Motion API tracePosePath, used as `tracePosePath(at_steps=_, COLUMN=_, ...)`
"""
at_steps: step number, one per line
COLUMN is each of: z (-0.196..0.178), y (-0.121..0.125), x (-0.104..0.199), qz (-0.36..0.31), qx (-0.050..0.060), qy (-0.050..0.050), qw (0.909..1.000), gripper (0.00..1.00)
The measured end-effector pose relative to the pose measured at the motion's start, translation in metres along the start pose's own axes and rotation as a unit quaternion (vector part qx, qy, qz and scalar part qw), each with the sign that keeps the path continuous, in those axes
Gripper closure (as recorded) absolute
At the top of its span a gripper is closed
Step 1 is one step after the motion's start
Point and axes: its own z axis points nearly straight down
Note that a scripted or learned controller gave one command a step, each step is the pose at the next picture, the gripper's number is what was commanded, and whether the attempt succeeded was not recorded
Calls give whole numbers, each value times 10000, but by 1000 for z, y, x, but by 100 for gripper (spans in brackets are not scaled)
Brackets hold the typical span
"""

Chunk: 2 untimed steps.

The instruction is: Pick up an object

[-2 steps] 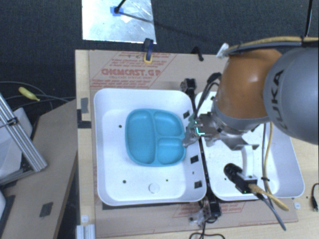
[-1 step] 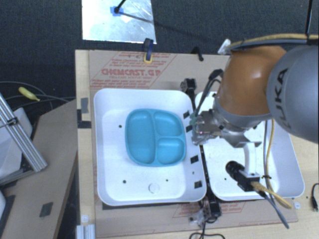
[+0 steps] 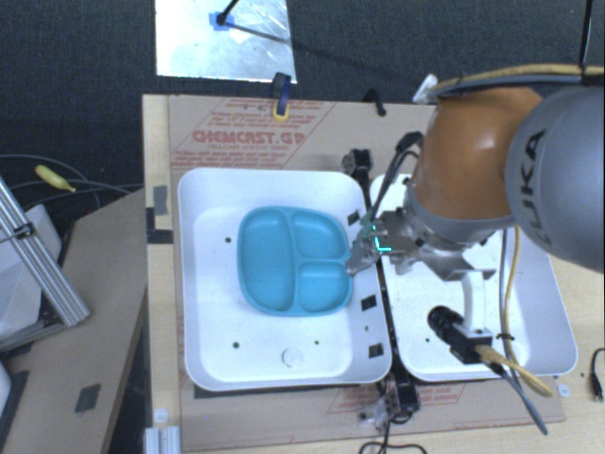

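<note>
Gripper (image 3: 364, 253) is hanging at frame centre over the right edge of the blue divided plate (image 3: 293, 259), which is lying in the left white bin (image 3: 213, 348); its grip state cannot be told. Grey arm (image 3: 529, 159) is covering the right bin (image 3: 548, 339).

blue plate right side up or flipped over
Right side up: the blue plate lies flat in the left bin, its three hollow compartments facing the camera.
</note>
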Motion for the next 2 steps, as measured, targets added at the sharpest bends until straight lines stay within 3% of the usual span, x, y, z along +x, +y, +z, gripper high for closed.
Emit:
tracePosePath(at_steps=1, z=-11, y=1, x=0, qz=-18, qx=-14, qy=6, qw=10000, gripper=100)
tracePosePath(at_steps=2, z=-10, y=1, x=0, qz=-13, qx=-9, qy=5, qw=10000, gripper=0)
